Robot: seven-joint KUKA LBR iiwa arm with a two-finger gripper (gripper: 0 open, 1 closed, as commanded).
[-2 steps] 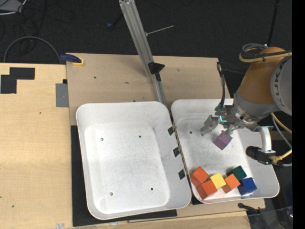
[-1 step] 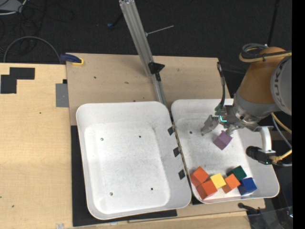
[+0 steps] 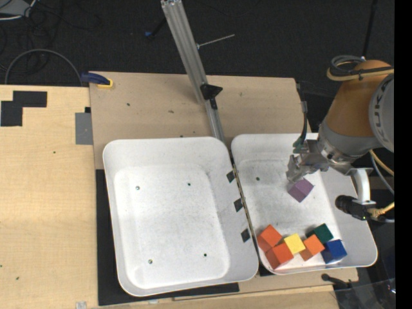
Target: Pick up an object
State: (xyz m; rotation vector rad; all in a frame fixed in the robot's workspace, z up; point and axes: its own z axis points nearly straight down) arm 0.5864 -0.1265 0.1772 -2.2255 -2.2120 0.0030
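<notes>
Blocks of matte, hard-edged shape lie in the right bin (image 3: pixel 257 156): a purple cube (image 3: pixel 300 190) tilted just beneath the pincer (image 3: pixel 299 171), touching its tips, though whether it is pinched I cannot tell. Well below the pincer cluster orange blocks (image 3: pixel 275 244), a yellow block (image 3: pixel 294 243), a green block (image 3: pixel 322 231) and a blue block (image 3: pixel 334 250). To its left sits the smooth left bin (image 3: pixel 129 156) on the wooden desk (image 3: pixel 148 105).
</notes>
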